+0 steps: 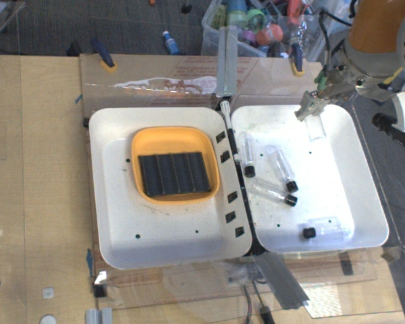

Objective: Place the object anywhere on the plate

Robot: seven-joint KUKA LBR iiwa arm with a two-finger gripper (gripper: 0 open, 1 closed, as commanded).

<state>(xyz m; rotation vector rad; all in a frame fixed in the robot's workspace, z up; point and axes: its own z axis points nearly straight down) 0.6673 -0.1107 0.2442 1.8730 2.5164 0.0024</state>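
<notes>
An orange plate point(172, 136) lies in the left bin point(115, 214), and a black ridged slab point(174, 173) rests on it. Several clear tubes with black caps lie in the right bin point(364, 201): one by the divider point(245, 155), one slanting at the middle point(283, 167), one below it point(275, 193) and one near the front point(322, 229). My gripper point(309, 106) hangs over the right bin's far edge, well right of the plate. A faint clear piece point(316, 128) lies just beneath it; whether it is touched is unclear.
A raised divider with black clips point(231, 181) separates the two bins. Behind the bins stands a clear box of colourful clutter point(270, 12). Cardboard point(155, 79) lies along the back of the bench.
</notes>
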